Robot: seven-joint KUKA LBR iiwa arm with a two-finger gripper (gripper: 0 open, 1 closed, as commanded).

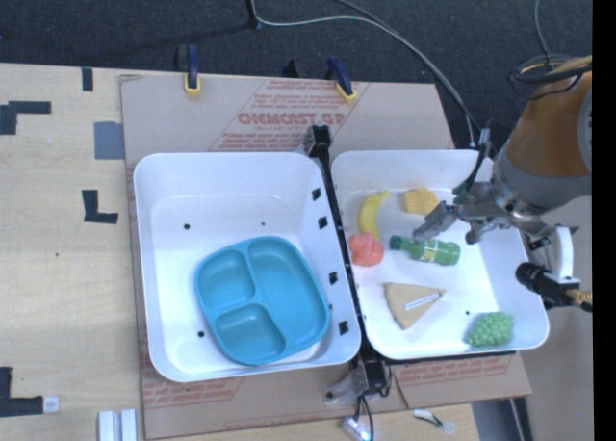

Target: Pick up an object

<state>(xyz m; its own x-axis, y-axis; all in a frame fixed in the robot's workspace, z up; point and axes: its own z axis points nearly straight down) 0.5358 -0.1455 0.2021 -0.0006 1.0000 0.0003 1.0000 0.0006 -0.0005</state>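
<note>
The gripper (435, 224) is poised over the small green plastic bottle (426, 250); its opening cannot be judged. The bottle is likely light, rigid and slippery, best taken across its body.

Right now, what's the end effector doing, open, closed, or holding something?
End effector: low in the right bin, right beside the green bottle; whether it is open, closed or gripping the bottle cannot be told.

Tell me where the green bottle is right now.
The green bottle lies on its side in the right bin, between the banana and the cheese wedge, right by the claw.
</note>
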